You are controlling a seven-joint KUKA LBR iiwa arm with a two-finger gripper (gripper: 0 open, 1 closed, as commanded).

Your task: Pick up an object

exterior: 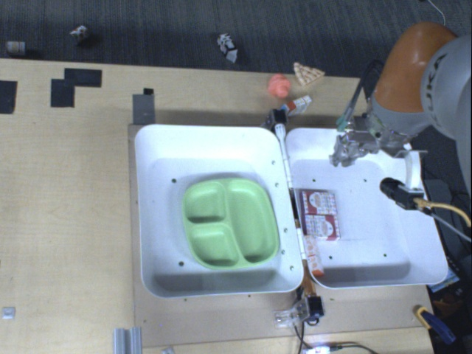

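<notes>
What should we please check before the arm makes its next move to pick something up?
1. Target in reach: flat red-and-white printed packet lies in the right white bin, against its left wall. Ok.
2. Gripper over that bin: ok, but toward the far side, not above the packet. Not ok.
3. Gripper carrying anything: nothing visible between its fingers. Ok.
4. Finger opening: cannot tell.
5. Alternative target: green divided plastic tray lies flat in the left white bin. Ok.

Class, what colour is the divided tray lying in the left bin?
Light green; the divided tray shows best in the camera view.
</notes>
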